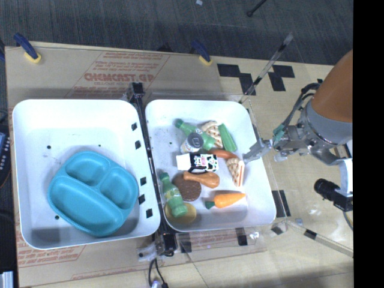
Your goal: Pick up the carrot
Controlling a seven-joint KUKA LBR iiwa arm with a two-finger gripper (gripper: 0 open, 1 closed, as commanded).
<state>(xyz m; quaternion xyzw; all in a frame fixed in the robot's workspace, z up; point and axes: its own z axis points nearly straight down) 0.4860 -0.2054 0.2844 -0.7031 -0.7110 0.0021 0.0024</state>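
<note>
Left bin [24, 161]: holds a blue divided tray [93, 191], well apart from the task item. Right bin [255, 131]: crowded with toy food, so access is tight. The carrot [227, 200] lies on its side at the near right, just beside a brown drumstick [202, 178] and a green bottle [173, 200]. The gripper [255, 153] hangs at the right bin's right wall, above and far of the carrot, holding nothing; whether it is wide or narrow cannot be told.
</note>
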